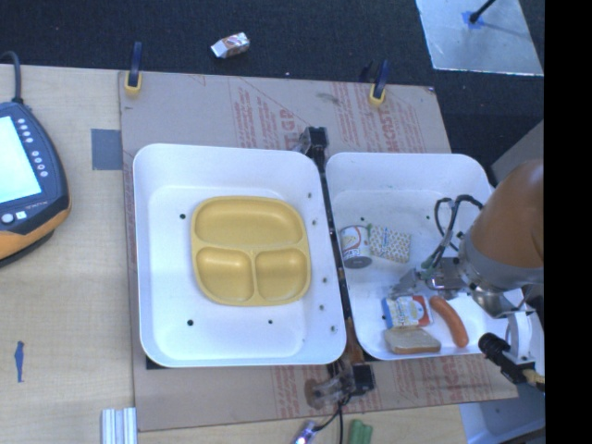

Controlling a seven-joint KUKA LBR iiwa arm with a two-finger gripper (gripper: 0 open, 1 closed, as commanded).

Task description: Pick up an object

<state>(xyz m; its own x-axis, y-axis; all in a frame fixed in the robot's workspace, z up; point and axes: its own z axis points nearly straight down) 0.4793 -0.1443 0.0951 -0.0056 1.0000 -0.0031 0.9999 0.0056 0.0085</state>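
Whether the claw (pixel 413 288) is wide or narrow cannot be told; it is seen low over the near half of the right bin (pixel 407 169), just above a red and white packet (pixel 407 314), and nothing is seen gripped in it. It is carried by the grey arm (pixel 504 248), which is brought in over the bin's right edge, its orange band (pixel 520 213) lying above the right rim.

A cardboard sheet (pixel 277 109) is spread over the bench (pixel 65 340), and both bins are set on it side by side, their inner edges touching. The left bin (pixel 162 248) is taken up at its middle by a yellow divided plate (pixel 250 250). A teach pendant (pixel 23 188) is laid at the bench's left edge.

Five small things are held in the right bin. A slice of bread (pixel 413 342) is lodged against the near edge, and the red and white packet is found just behind it. A sausage (pixel 450 322) is placed just right of the packet, slanted toward the near right corner. A patterned sachet (pixel 389 243) is seen near the bin's middle, with a small tin (pixel 354 246) just beside it at the left edge.

Two clamps (pixel 134 74) are fixed at the sheet's far edge.
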